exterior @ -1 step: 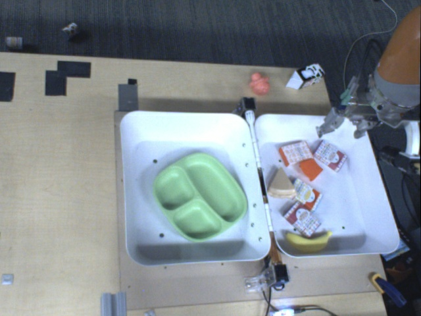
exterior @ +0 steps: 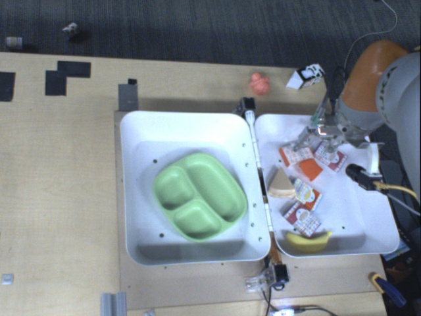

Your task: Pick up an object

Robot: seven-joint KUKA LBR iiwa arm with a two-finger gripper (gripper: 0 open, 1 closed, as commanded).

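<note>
My gripper point(exterior: 320, 139) hangs low over the back of the right bin point(exterior: 368, 226), just above a cluster of small red and white packets point(exterior: 327, 157) and an orange piece point(exterior: 310, 170). Its metal fingers are spread over the packets with nothing seen between them. More printed packets point(exterior: 302, 212) lie toward the bin's front, next to a tan wedge point(exterior: 281, 184). A yellow banana point(exterior: 308, 241) rests against the front wall. In the left bin point(exterior: 141, 143) sits a green divided plate point(exterior: 199, 195).
A pink object point(exterior: 260, 83) and a black and white tag point(exterior: 306, 76) lie on the bench behind the bins. Black patches point(exterior: 66, 76) mark the bench at back left. Cables point(exterior: 395, 193) run along the right bin's edge.
</note>
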